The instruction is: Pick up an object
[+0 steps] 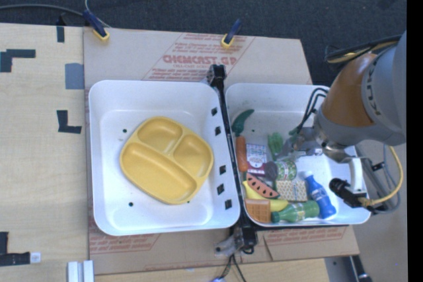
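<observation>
Two shallow white bins sit side by side on a brown cardboard sheet point(192, 56) covering the tabletop. The left white bin point(106, 142) holds a yellow plastic divided plate point(166, 159), lying flat near its middle. The right white bin point(277, 99) carries a heap of small things along its lower half: a green chilli-shaped toy point(240, 119), an orange carrot-shaped piece point(242, 152), a blue plastic bottle point(318, 195), a green bottle point(297, 211) and a watermelon-slice toy point(262, 187). The grey arm with its orange band point(350, 99) reaches in from the right, and the hand point(299, 143) is low over the heap; whether it is open or closed I cannot tell.
</observation>
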Motion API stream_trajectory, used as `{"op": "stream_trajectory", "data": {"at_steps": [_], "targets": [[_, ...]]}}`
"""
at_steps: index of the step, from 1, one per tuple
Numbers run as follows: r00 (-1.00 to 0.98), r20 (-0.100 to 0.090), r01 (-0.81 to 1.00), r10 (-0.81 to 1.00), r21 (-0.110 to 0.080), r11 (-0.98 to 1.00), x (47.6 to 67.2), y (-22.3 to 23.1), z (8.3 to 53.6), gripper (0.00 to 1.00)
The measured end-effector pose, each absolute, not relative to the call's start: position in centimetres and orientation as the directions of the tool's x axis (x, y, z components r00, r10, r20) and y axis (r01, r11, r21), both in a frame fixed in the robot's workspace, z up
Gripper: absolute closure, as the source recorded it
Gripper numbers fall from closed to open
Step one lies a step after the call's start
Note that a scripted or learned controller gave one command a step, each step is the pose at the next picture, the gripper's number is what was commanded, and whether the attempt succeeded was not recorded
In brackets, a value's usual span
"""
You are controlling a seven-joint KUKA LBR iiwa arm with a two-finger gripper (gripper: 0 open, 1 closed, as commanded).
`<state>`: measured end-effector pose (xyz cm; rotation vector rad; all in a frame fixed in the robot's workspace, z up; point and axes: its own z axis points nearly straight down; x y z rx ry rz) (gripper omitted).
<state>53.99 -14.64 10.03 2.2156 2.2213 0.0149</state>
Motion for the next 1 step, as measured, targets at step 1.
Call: {"op": "stream_trajectory", "data": {"at_steps": [1], "targets": [[-0.001,-0.001,1.0,1.0,0.001,0.001,58.09,-12.46,19.6,1.0]]}}
